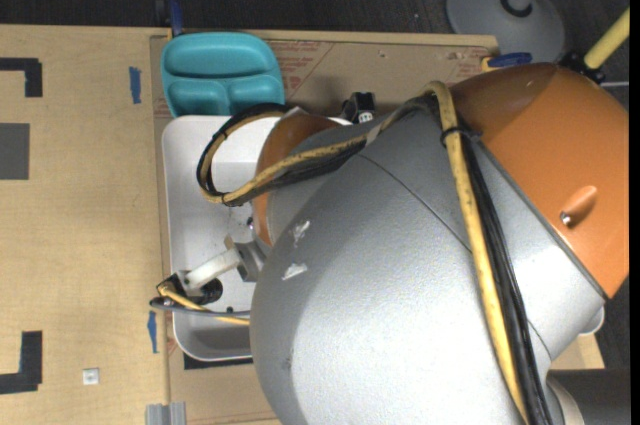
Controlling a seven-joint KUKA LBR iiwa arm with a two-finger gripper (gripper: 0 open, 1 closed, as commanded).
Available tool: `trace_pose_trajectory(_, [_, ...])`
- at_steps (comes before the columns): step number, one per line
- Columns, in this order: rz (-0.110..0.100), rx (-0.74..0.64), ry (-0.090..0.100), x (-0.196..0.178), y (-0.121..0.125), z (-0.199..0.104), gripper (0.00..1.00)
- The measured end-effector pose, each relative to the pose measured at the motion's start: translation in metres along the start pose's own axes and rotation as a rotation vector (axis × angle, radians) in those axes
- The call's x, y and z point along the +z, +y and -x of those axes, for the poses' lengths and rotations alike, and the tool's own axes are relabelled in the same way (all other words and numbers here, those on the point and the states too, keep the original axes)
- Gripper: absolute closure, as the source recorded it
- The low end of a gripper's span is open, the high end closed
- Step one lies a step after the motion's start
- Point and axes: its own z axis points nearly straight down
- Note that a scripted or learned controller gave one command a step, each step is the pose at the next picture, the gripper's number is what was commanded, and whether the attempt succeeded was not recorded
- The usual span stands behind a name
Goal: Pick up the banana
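Observation:
My grey arm with its orange band [540, 163] reaches in from the right and covers most of both bins. Its wrist hangs low over the left white bin [185, 213], and the gripper [242, 258] sits near that bin's middle, toward the near end. The arm's own bulk hides whatever lies under the gripper. A yellow and black cable [225, 163] loops over the bin floor beside the wrist.
A teal plastic moulded thing [222, 73] lies at the far end of the left bin. A small black object [357, 106] sits just beyond the arm near the bins' far rim. Cardboard-coloured bench top [80, 213] stretches to the left.

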Motion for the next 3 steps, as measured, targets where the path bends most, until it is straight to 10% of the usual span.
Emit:
trace_pose_trajectory(1, [-0.004,-0.027,-0.001,-0.021,0.099,0.039,0.0])
trace_pose_trajectory(2, [0.001,-0.445,0.0,0.015,0.063,0.024,0.0])
trace_pose_trajectory(3, [0.0,0.131,0.001,-0.088,0.051,0.019,0.0])
